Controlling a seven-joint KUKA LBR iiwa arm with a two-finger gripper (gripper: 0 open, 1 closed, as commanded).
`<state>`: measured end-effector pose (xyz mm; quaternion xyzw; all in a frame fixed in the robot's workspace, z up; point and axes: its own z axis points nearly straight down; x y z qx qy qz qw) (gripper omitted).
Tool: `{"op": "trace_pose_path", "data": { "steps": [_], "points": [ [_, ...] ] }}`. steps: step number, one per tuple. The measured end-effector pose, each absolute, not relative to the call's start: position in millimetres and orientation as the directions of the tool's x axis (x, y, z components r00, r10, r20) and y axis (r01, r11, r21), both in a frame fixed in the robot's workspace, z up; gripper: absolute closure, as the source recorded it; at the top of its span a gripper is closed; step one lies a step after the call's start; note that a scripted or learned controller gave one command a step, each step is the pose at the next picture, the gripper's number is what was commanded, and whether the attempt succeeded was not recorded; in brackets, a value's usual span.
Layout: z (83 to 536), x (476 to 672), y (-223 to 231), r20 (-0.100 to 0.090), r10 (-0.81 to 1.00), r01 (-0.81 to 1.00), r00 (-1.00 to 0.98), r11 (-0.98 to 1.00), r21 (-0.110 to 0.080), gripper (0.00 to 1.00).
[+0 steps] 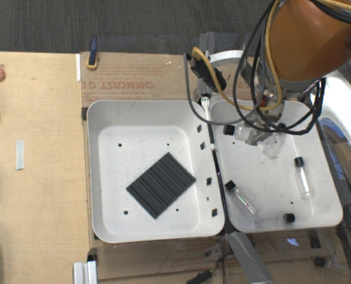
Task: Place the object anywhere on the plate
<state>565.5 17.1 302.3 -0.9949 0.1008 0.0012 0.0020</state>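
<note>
Behind my bins, the cardboard sheet (134, 78) carries red print, upside down from here; I read "CHEMCAST GP".

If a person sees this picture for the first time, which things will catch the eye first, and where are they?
The big orange band of the arm fills the top right corner, with black cables hanging below it over the right bin. Next comes the dark ribbed plate, lying tilted in the middle of the left bin. In the right bin lie small clear vials with black caps, one near the right wall and one near the left wall.
</note>
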Motion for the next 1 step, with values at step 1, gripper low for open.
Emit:
{"op": "trace_pose_path", "data": {
  "steps": [1],
  "points": [
    [305.9,499.0,17.2,-0.006,-0.221,-0.221,0.975,-0.975,-0.004,1.00]
  ]
}}
